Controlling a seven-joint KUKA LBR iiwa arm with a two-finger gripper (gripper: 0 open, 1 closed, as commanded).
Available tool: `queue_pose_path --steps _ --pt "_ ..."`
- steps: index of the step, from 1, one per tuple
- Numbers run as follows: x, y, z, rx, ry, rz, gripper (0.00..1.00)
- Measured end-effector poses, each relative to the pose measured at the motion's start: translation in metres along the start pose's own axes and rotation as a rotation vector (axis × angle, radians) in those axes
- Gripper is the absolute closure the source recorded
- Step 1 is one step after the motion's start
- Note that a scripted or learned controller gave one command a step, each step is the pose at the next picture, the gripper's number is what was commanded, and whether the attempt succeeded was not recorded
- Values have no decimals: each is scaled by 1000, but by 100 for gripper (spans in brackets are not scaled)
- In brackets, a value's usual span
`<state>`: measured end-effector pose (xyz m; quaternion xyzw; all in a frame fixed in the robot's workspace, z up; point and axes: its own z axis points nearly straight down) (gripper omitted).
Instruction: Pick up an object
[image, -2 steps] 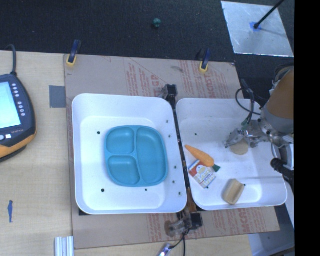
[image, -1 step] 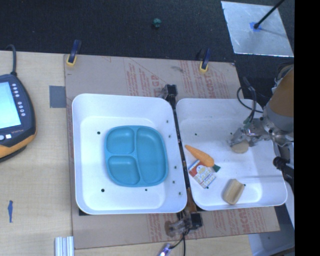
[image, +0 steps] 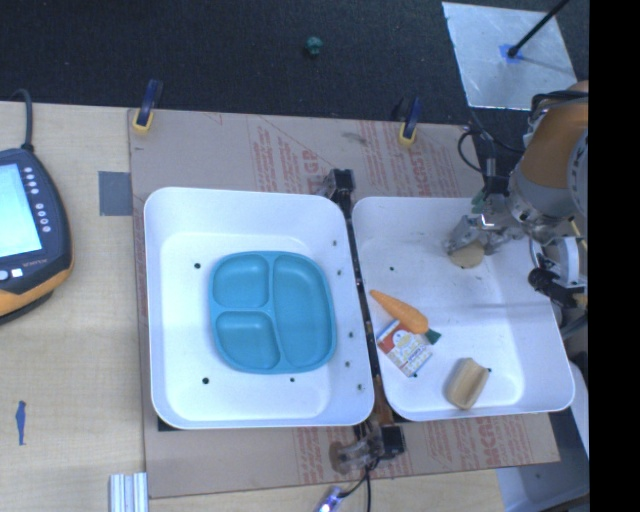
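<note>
Gripper (image: 468, 243): at the upper right of the frame, low over the far part of the right bin; its fingers stand close on both sides of a small tan object, which sits between them.
Tan object (image: 467, 257): small and roundish, just under the gripper tips, at or near the bin floor; I cannot tell if it is lifted.
Arm (image: 552, 150): grey with orange band, enters from the right edge of the frame.
Right bin (image: 530, 300): white and shallow, on the right half of the bench.
Carrot (image: 400, 311): orange, lies slanted near the left wall of the right bin.
Small packet (image: 404, 351): white and red, just below the carrot, touching its green end.
Beige block (image: 466, 383): at the lower part of the right bin, well apart from the gripper.
Left bin (image: 180, 300): white, beside the right bin.
Blue plate (image: 272, 311): three compartments, lies in the middle of the left bin.
Handheld controller (image: 25, 230): at the left edge of the frame, on the bench.
</note>
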<state>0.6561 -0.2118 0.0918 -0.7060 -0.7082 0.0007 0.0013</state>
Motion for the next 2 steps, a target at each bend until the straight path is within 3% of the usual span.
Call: queue_pose_path --steps 1,2 --pt "75 1 -34 1 0 -2 100" --pt "137 -40 -156 -1 0 -2 100"
